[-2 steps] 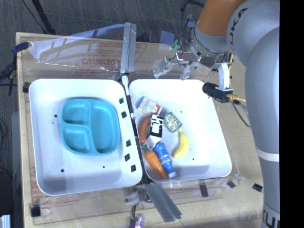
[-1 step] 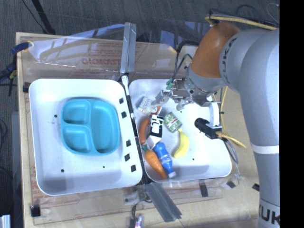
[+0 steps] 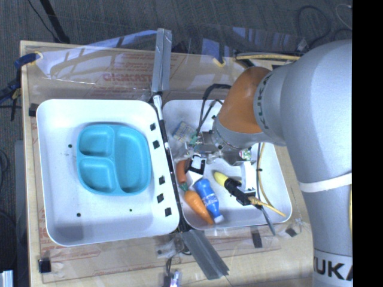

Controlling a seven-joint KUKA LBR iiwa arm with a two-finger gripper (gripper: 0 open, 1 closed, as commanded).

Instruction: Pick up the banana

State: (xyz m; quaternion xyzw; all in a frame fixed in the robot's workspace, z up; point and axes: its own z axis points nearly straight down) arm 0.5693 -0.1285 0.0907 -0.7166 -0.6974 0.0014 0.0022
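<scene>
the gripper [image 3: 200, 154] hangs low in the right bin [image 3: 281, 184], finger state impossible to tell; the banana [image 3: 222, 179] lies just right of it, beside a blue bottle [image 3: 207, 197] and carrot [image 3: 196, 205]

Bright even light, soft shadows, slight blur

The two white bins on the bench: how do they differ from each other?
The left bin holds one thing, a blue divided plate lying flat in its middle; the right bin holds a jumble: a banana, a carrot, a blue bottle and more. The arm's gripper is down over the right bin, while nothing reaches over the left bin. Both are shallow, white and round-cornered, sitting side by side.
</scene>
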